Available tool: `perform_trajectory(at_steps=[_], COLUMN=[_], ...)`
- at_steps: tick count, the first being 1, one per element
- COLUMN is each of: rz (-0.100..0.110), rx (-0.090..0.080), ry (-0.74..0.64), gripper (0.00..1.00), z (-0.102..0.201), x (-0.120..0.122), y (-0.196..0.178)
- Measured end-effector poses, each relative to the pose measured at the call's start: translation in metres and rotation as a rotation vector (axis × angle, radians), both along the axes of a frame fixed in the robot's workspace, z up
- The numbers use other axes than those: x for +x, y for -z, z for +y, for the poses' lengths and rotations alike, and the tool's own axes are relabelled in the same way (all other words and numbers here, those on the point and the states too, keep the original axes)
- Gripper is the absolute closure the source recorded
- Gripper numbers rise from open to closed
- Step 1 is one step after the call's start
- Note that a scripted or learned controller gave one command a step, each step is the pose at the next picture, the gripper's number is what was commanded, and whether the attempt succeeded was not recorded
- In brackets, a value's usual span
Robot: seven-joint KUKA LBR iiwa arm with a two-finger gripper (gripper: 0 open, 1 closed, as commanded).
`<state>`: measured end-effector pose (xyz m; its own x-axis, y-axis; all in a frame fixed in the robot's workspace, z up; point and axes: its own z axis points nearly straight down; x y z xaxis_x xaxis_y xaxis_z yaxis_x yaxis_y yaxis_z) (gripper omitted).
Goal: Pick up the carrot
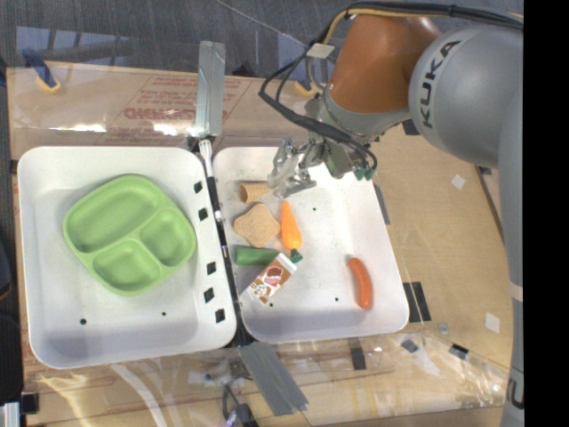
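The arm (444, 69) reached over the right bin (391, 274), its gripper (292, 172) hovering just above the carrot's top end; whether it stood wide or narrow could not be told. The carrot (290, 225) lay in that bin beside a bread slice (256, 226), green stalk end toward the surface's near edge. It looked like a light, stiff, smooth toy, best taken across its thick middle.
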<state>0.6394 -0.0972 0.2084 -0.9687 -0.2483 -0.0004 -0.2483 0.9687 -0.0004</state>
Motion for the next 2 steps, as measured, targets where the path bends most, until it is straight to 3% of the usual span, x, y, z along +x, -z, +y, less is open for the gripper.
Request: perform_trajectory(at_steps=[1,2], rz=[-0.003,0.003], rx=[0.0,-0.001], ry=[0.304,0.676], gripper=[1.0,1.0], z=[-0.008,-0.038], x=[0.005,-0.049], y=[0.002,0.029])
